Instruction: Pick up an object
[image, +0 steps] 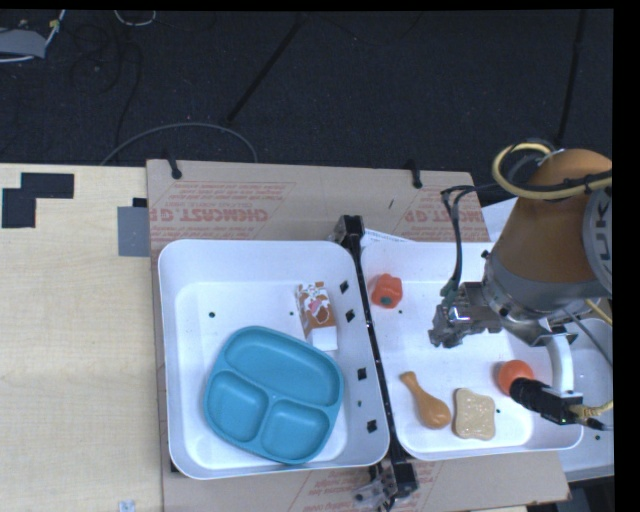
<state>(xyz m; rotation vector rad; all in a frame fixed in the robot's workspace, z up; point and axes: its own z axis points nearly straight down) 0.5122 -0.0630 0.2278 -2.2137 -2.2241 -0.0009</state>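
My gripper (450, 327) hangs over the middle of the right bin (420, 270), with nothing visible between its fingers. An orange-red toy pepper (386, 291) lies to its left near the divider. A tan toy drumstick (427, 400) and a tan bread-like piece (474, 414) lie below it near the bin's front wall. An orange round toy (514, 375) sits to the lower right, next to a black part of the arm.
The left bin (185, 300) holds a blue sectioned plate (272, 393) and a small printed packet (316, 305) near the divider. The arm's orange and grey body (550, 235) covers the right bin's right side. Cables run along the bench's far edge.
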